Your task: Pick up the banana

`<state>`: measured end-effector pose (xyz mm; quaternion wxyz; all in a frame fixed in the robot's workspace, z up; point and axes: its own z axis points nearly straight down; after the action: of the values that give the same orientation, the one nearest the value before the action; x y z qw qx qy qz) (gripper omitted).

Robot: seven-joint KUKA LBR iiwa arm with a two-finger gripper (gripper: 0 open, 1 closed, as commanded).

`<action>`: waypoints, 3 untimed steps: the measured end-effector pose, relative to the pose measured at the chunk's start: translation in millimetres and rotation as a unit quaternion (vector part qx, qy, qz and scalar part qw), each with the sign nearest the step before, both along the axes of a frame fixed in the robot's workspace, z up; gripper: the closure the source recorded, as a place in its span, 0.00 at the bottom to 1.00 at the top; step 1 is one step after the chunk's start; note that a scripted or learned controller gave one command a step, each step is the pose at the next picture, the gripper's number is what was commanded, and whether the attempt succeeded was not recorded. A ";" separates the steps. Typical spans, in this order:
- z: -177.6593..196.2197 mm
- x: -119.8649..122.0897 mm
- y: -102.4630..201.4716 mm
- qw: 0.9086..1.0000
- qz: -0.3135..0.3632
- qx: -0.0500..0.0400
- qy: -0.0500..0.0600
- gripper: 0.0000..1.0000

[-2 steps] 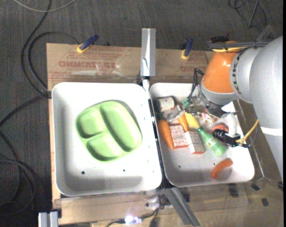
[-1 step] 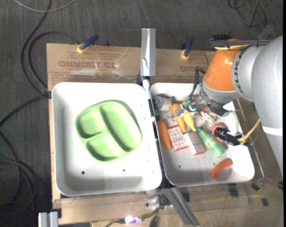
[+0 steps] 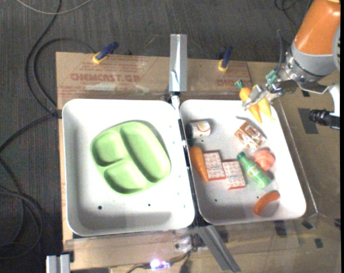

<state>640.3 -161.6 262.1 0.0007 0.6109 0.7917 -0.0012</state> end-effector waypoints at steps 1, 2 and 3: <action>25.4 -6.8 -62.3 0.993 0.118 -0.001 0.000 1.00; -17.7 0.1 37.1 0.996 0.090 0.002 0.001 1.00; -7.6 12.7 49.1 1.000 -0.013 0.001 0.000 1.00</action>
<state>653.0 -112.5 254.5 -0.0001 0.6208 0.7840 -0.0010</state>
